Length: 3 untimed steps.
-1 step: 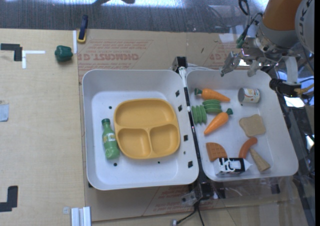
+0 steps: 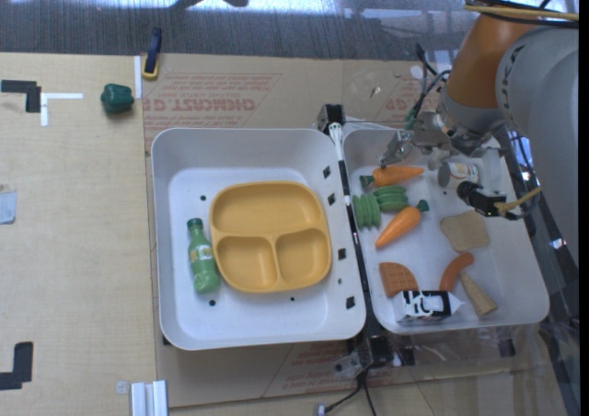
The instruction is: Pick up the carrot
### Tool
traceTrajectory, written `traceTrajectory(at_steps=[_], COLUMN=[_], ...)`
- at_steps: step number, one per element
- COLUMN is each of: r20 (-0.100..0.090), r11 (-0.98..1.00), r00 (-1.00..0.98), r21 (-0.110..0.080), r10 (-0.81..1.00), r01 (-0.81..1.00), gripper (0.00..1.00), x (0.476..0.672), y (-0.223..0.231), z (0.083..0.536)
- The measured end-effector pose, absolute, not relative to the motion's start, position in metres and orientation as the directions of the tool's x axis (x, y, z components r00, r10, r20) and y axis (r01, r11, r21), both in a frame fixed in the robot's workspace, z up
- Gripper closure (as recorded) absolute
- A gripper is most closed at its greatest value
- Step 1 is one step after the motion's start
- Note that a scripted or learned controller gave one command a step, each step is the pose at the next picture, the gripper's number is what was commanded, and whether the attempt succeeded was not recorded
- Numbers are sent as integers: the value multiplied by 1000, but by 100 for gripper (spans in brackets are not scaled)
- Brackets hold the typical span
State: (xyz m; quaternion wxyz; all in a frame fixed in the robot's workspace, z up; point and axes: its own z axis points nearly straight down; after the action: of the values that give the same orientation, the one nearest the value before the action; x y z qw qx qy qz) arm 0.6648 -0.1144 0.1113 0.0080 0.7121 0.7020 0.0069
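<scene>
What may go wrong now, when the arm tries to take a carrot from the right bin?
1. Two carrots lie there: one near the gripper, the other lower. The program might settle between them.
2. Green pea pods lie close against both carrots, so the gripper might catch one instead.
3. The upper carrot lies near the bin's far wall, which may hinder the approach.

glossy white plastic bins [image 2: 175,313], matt yellow plastic tray [image 2: 271,237], smooth plastic carrot [image 2: 398,225]
</scene>
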Motion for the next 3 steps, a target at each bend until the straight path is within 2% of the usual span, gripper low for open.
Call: traceTrajectory(at_steps=[1, 2, 3], r20=[-2, 2, 3], r11=[-65, -68, -303], r00=[65, 68, 303], r21=[31, 30, 28], r10=[998, 998, 953], r01=[997, 997, 953], gripper=[0, 100, 100], x=[631, 632, 562], y=[-113, -113, -98], z=[107, 117, 103])
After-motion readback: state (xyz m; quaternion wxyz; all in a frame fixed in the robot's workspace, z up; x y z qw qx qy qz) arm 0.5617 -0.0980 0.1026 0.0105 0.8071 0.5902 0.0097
